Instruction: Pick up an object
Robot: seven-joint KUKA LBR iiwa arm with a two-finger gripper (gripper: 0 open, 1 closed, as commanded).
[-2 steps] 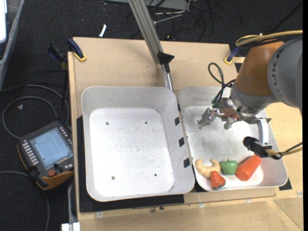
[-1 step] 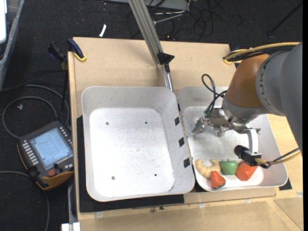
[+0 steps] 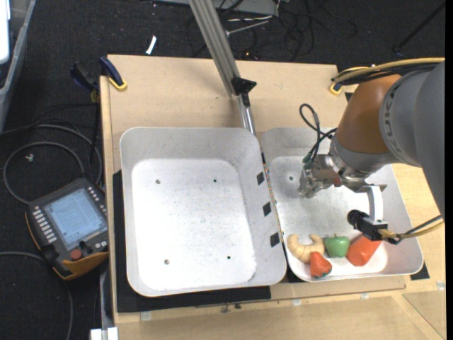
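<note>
- Hovering over the right bin, the gripper carries nothing visible; its finger state cannot be told.
- Toy foods cluster at the near edge: banana, pepper, strawberry, carrot.
- Likely light, hard, slippery; grip across the middle.

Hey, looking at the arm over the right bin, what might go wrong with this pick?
The gripper sits over bare bin floor, away from the toys, so it may close on nothing. The banana, green pepper and red pieces crowd the near corner against the bin wall, inviting a blocked or double grasp.
</note>
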